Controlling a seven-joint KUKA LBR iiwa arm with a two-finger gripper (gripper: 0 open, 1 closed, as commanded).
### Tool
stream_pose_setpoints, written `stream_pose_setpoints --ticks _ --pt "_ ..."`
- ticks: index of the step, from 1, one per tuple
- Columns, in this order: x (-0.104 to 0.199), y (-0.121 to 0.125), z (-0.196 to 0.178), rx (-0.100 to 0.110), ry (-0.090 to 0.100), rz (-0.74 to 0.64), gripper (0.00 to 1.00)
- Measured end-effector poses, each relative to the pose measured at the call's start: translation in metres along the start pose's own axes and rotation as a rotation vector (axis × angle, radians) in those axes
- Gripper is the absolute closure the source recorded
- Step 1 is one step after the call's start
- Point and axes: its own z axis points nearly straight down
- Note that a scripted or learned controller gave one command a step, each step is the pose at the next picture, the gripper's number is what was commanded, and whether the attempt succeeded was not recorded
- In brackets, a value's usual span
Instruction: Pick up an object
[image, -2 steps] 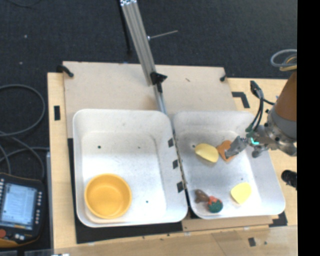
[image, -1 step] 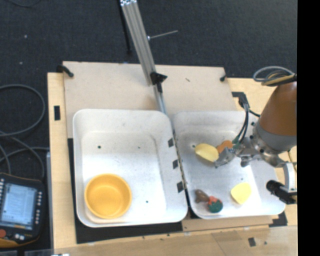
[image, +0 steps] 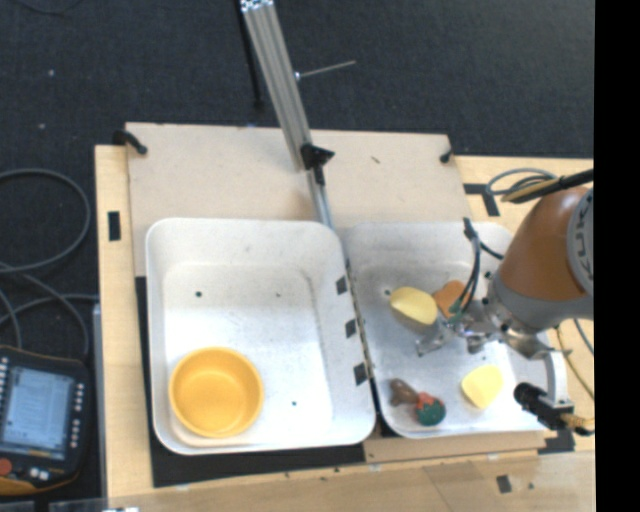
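Bowl (image: 216, 391) in left bin (image: 250, 245); 4 objects right.

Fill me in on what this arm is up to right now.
The arm's gripper is down in the right bin, close beside a pale yellow piece and an orange one. Nothing is visibly held between its fingers. Another yellow piece and a small brown, red and green toy lie nearer the front. The left bin holds a yellow bowl.
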Motion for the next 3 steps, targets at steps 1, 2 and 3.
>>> stream_pose_setpoints --ticks 1,2,3 --pt "-0.001 0.000 0.028 -0.005 -0.001 0.000 0.00" --pt "-0.002 0.002 0.016 -0.010 -0.001 0.004 1.00" --pt "0.004 -0.003 -0.040 -0.012 -0.001 -0.004 1.00"
